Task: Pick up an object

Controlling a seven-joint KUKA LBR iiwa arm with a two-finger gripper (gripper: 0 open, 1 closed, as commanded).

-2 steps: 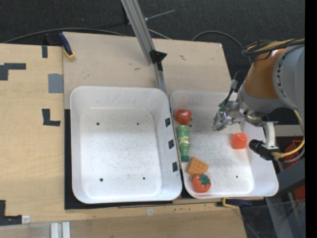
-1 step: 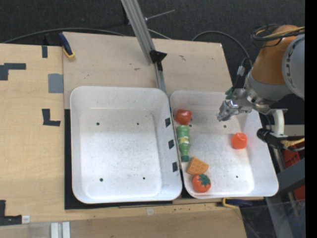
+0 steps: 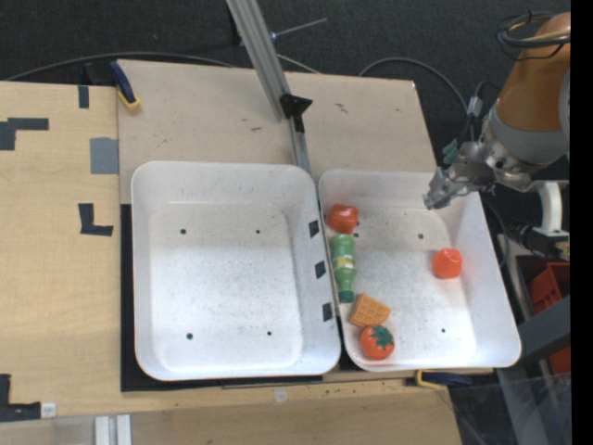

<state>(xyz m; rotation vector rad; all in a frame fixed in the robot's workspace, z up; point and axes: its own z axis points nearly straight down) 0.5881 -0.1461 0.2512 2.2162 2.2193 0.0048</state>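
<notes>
1. Grey two-finger gripper [image 3: 439, 196] poised over the upper right corner of the shallow white right-hand bin [image 3: 482, 336], nothing between its tips; how far apart they stand cannot be told at this size.
2. Probably parked high there to leave the bin's contents unobstructed before a descent (a judgement only).
3. Nearest candidate: small orange-red rounded plastic piece [image 3: 447, 263], just below the gripper and apart from everything else, so likely the easiest grasp.
4. Well to the gripper's left, strung along the bin's inner wall: red rounded plastic fruit [image 3: 343, 218], then a green plastic bottle-like piece [image 3: 344, 264] lying lengthwise.
5. Further down and left: tan waffle-patterned square [image 3: 370, 311] touching a red plastic tomato with green top [image 3: 377, 342].
6. Wall-hugging row leaves little finger room.
7. Far left: shallow white left-hand bin [image 3: 148, 248].
</notes>
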